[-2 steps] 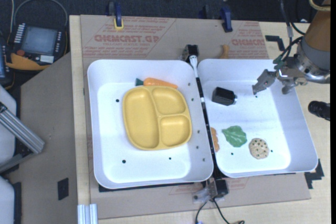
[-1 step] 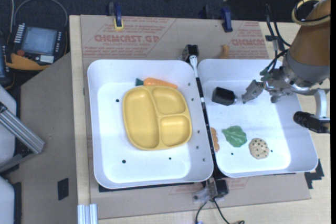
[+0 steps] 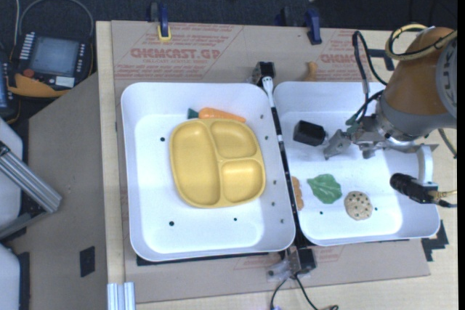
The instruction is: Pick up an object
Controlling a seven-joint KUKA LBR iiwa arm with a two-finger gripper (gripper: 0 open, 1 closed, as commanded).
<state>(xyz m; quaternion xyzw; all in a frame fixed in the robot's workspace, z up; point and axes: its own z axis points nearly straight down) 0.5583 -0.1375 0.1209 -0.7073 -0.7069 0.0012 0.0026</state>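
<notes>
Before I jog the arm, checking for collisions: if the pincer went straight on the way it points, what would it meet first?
Probably the black block: the pincer points left across the right bin, and the block lies just beyond. Height is unclear, so it might pass above.

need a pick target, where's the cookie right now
The cookie lies near the front edge of the right bin, just right of the green leaf.

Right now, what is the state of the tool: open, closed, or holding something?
Tool: cannot be told from this view. It sits low over the right bin, beside the black block, with no object seen in it.
</notes>
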